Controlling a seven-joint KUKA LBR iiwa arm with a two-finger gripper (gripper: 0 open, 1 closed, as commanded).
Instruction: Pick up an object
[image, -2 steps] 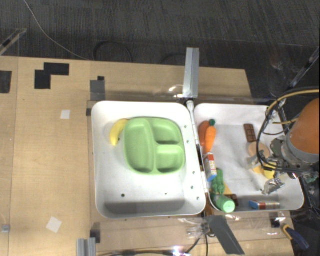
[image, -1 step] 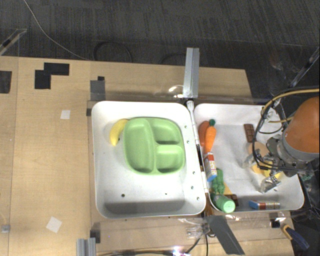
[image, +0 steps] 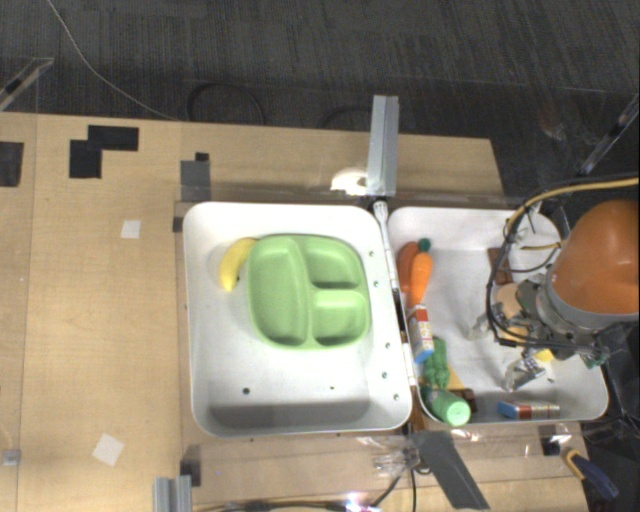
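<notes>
My gripper (image: 515, 348) is low in the right bin (image: 470, 250), near its right side, under the orange band of the arm (image: 600, 265). A small yellow item (image: 543, 355) lies right beside the gripper, partly hidden by the wrist. An orange carrot with a green top (image: 421, 275) lies along the bin's left wall, next to a darker orange piece (image: 405, 262). Below them are a red and white tube (image: 421, 328) and a green bottle (image: 445, 395). A thin marker (image: 530, 409) lies by the front wall.
The left bin (image: 220, 390) holds a green divided plate (image: 305, 290) and a yellow banana (image: 234, 262) at the plate's left edge. A metal divider (image: 392, 300) separates the bins. Cables (image: 530, 215) loop above the wrist.
</notes>
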